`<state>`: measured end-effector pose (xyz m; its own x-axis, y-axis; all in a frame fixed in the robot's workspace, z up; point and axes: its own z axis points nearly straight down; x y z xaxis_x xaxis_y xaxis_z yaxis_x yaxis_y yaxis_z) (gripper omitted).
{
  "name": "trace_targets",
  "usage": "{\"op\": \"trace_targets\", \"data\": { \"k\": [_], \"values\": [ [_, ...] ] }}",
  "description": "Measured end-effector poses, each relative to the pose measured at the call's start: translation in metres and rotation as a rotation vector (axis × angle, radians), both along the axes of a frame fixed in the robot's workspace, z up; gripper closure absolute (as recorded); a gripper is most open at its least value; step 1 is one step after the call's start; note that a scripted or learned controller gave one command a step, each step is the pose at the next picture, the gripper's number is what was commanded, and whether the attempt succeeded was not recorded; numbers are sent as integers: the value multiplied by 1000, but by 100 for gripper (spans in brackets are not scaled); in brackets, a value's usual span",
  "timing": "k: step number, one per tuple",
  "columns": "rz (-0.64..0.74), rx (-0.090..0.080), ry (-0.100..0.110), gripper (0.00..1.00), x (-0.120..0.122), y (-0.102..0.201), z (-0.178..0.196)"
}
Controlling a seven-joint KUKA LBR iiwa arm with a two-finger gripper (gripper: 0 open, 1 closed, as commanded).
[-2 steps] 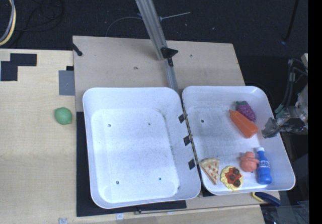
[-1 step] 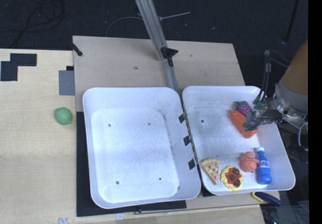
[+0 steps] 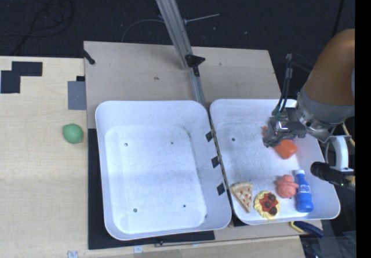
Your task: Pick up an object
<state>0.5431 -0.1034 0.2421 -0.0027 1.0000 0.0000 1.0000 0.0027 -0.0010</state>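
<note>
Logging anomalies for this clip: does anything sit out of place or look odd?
One thing: a green ball lies on the bench left of the left bin, outside both bins. The other items, including the pizza slice and blue bottle, lie in the right bin.

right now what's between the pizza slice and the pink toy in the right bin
In the camera view, a round yellow-and-red toy lies between the pizza slice and the pink toy.

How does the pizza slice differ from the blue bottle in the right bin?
The pizza slice is flat, triangular, tan and red; the blue bottle is rounded, long, blue with a white cap. The slice lies near the bin's left wall; the bottle lies near its right rim. Both lie in the right bin, at its near end.
</note>
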Motion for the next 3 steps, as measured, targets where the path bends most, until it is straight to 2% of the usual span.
{"op": "trace_targets", "data": {
  "k": [1,2,3],
  "values": [
    [0,1,0,100,17,40,-9],
    [1,1,1,100,32,94,-19],
    [0,0,-1,100,57,141,-22]
  ]
}}
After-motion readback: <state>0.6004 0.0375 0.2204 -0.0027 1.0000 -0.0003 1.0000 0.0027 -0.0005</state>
